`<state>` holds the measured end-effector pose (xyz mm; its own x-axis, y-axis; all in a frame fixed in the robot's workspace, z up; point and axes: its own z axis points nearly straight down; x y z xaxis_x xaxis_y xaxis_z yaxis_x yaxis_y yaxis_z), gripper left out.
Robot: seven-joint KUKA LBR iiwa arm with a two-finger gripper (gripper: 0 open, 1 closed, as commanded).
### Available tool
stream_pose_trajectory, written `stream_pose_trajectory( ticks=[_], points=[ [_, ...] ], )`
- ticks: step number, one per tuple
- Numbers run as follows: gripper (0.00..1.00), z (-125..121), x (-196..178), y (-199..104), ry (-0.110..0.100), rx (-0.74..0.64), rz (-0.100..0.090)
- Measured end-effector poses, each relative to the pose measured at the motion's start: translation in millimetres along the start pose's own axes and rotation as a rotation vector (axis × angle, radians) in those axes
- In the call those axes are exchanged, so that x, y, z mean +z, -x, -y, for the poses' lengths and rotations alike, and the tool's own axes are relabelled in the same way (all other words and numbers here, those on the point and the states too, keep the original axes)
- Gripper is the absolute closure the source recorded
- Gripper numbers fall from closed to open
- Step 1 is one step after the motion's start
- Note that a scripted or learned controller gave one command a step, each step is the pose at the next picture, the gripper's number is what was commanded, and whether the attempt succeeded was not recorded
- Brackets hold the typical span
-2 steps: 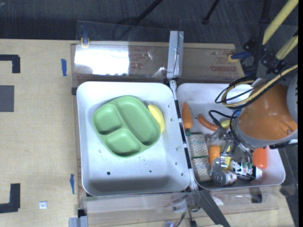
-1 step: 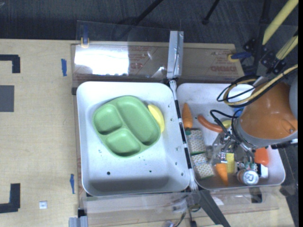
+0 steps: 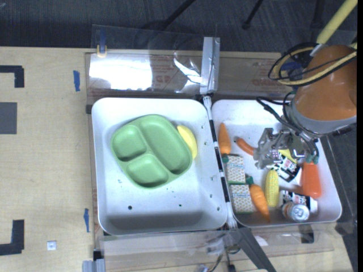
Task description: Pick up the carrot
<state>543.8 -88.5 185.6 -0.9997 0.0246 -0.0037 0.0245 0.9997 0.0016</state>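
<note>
Carrot [image 3: 258, 200] lying in the right bin [image 3: 332, 213], near its front edge, between a wafer packet [image 3: 241, 196] and a corn cob [image 3: 272, 187]. More orange pieces close by: one [image 3: 224, 139] at the bin's left wall, another [image 3: 245, 147] further in, a bigger one [image 3: 310, 178] to the right. Gripper [image 3: 271, 152] hanging above the bin's middle, nothing seen held. Green tray [image 3: 151, 149] in the left bin [image 3: 108, 208].

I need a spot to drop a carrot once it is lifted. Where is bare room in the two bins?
Left bin: bare floor along its near edge and left side, around the green divided plate. Right bin: crowded with carrots, corn and a can beneath the gripper; only its far-left corner is bare.
</note>
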Motion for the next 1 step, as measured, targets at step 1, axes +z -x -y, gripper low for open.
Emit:
stream_pose_trajectory(
  ticks=[1],
  points=[
    [1.00, 25.3, -32.0, -34.0, 0.000, -0.326, 0.001]
  ],
)
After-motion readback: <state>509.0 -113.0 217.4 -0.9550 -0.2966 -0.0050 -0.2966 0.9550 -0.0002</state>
